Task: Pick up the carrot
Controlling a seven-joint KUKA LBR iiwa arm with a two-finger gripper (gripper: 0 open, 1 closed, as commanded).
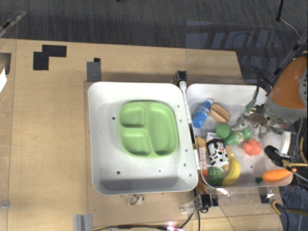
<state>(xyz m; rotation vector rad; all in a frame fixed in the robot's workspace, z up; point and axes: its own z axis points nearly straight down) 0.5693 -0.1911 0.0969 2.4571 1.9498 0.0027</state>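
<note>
The carrot is orange with a small green tip. It lies on its side in the front right corner of the right bin, its tip pointing left. My gripper hangs over the middle right of that bin, below the orange band of the arm. It sits above a green toy and a pinkish-red fruit. The carrot is well in front of the gripper and a little to its right, apart from it. Nothing shows between the fingers.
The right bin also holds a blue bottle, a hot dog, a green ball, a cow-patterned carton and a banana. A green divided plate lies in the left bin. Black cables hang near the carrot.
</note>
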